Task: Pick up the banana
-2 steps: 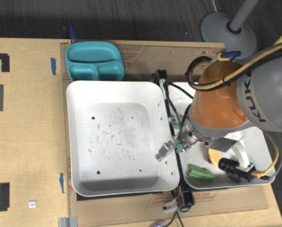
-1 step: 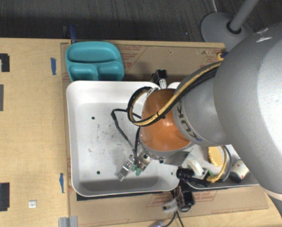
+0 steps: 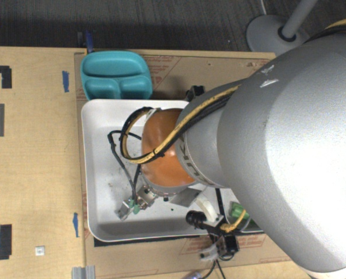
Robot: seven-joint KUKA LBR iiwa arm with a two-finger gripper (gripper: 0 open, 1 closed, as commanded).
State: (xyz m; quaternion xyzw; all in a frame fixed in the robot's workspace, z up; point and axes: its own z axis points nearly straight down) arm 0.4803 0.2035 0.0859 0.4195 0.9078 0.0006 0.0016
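arm covering much of white bin, pincer hidden

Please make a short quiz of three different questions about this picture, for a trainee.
1. True or false: the teal tray lies inside the white bin.
2. What colour is the band above the arm's wrist?
3. The arm reaches in from which side of the view? A) left B) right C) top

Key: 1. False, it lies outside, at the bin's far rim. 2. Orange. 3. B.
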